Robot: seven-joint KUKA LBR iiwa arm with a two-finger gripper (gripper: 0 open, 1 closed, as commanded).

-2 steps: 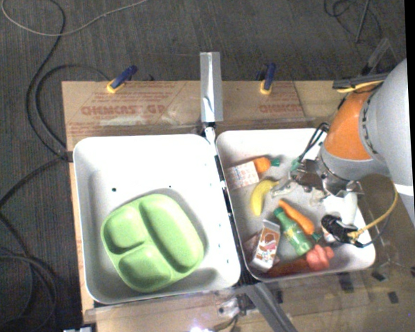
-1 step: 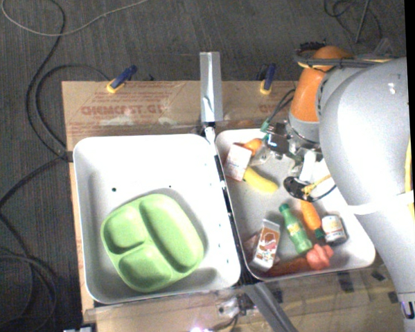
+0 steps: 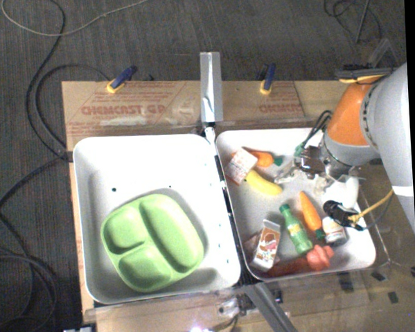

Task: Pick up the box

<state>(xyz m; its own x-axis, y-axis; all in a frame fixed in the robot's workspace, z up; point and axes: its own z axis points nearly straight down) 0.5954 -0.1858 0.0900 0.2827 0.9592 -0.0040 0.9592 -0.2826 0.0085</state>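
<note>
Reaching in from the right edge of the counter, the arm's jaws hang over the back part of the right bin; whether they are open or closed, I cannot tell. 1 box lies near that bin's front edge, touching a green bottle. Another box sits near the back left corner beside a banana. The left bin carries a green tray.
</note>
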